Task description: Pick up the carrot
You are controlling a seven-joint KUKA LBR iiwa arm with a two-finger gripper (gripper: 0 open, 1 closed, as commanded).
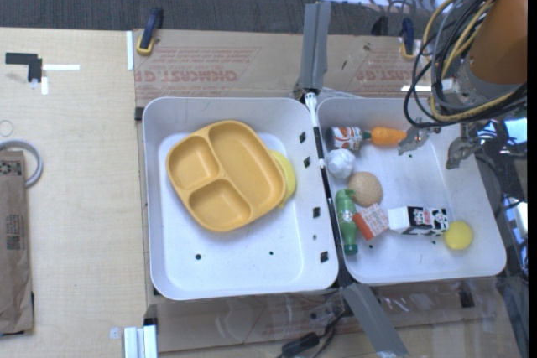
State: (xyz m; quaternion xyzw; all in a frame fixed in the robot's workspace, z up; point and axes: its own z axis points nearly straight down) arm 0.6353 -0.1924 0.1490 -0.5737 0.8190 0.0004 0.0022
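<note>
Carrot (388,137) beside claw (435,143), unobscured.

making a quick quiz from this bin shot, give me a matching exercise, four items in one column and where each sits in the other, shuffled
Items:
1. carrot
2. yellow divided plate
3. green bottle
4. yellow ball

Places:
A. left bin
B. right bin, near right corner
C. right bin, far edge, close to the hand
D. right bin, along its left wall

Pairs: 1-C, 2-A, 3-D, 4-B
</note>
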